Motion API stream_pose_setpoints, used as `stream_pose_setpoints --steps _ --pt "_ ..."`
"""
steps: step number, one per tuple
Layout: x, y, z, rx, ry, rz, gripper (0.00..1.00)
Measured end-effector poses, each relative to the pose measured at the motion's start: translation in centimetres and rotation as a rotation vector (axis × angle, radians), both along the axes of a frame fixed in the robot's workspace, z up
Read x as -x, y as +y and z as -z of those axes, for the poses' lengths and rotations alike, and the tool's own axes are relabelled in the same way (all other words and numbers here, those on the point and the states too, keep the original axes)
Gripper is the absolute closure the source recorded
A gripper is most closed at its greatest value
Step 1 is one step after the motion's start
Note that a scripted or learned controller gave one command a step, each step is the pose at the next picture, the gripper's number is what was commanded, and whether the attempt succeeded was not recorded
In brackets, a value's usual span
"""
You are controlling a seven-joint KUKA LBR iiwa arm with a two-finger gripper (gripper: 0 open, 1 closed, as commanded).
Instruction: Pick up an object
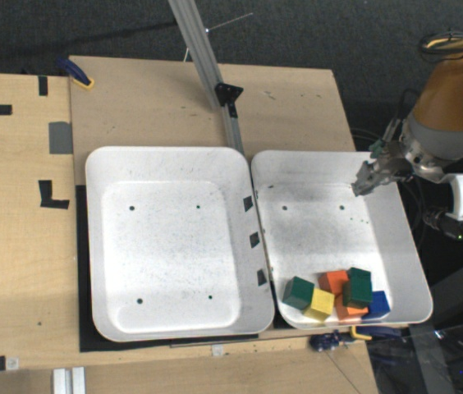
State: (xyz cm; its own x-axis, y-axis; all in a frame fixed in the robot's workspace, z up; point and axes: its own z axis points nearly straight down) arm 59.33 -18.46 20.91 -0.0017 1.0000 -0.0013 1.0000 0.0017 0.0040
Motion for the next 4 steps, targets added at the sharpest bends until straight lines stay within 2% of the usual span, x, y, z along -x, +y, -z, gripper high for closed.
stream_pose_setpoints --steps 1,2,4 --pt "-0.5 -0.2 -6.2 0.001 -0.002 0.000 1.00" --pt "-0.4 4.8 -6.4 -0.002 0.004 -0.004 1.00" --pt "-0.1 14.6 -3.8 -0.002 0.007 -0.004 1.00"
